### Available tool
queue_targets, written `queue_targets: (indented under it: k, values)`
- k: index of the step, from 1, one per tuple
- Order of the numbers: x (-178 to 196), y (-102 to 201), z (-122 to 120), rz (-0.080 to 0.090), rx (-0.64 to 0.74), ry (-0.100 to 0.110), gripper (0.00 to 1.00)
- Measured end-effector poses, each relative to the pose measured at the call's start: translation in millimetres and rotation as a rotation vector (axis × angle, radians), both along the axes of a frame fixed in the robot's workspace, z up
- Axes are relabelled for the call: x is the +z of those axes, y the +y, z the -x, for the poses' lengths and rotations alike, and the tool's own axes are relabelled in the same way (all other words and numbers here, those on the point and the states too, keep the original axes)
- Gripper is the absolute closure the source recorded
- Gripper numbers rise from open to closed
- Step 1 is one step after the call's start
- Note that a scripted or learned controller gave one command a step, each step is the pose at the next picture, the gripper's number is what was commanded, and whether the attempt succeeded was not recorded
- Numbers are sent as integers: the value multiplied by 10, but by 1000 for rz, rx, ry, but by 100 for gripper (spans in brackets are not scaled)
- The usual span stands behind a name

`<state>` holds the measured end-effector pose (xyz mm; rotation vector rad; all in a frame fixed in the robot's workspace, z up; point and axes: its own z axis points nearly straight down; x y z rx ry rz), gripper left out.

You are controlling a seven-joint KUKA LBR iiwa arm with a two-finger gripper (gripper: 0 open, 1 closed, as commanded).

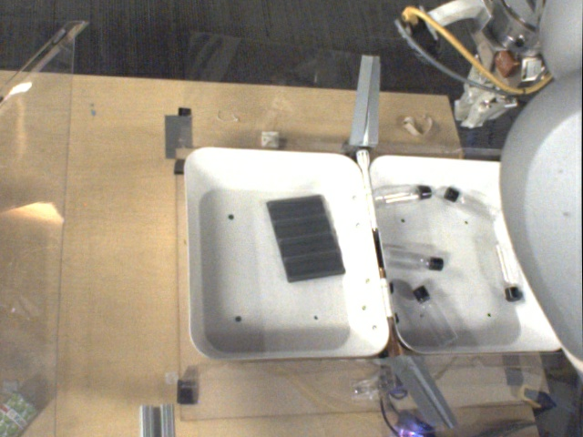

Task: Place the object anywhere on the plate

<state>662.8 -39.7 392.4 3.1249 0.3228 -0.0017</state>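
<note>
A dark grey ribbed plate (305, 238) lies flat in the middle of the left bin (205, 271). Several clear tubes with black caps lie scattered in the right bin (474, 340): one near the far left corner (405, 192), one at the left middle (417, 261), one by the right side (504, 264), and others between them. My gripper (475, 109) hangs at the top right, above the bench just past the right bin's far edge, away from the tubes and the plate. The grey arm (547, 198) covers the right bin's right side.
A grey metal post (366, 103) stands behind the seam between the bins. Yellow and grey cables (446, 39) loop off the wrist. A clear panel (36, 153) covers the bench's left part. Small black brackets (182, 116) sit at the left bin's corners.
</note>
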Motion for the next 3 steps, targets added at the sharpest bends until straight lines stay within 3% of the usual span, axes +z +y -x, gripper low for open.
queue_targets:
  k: [3]
  values:
    - [296,45,-16,-5,17,1,100]
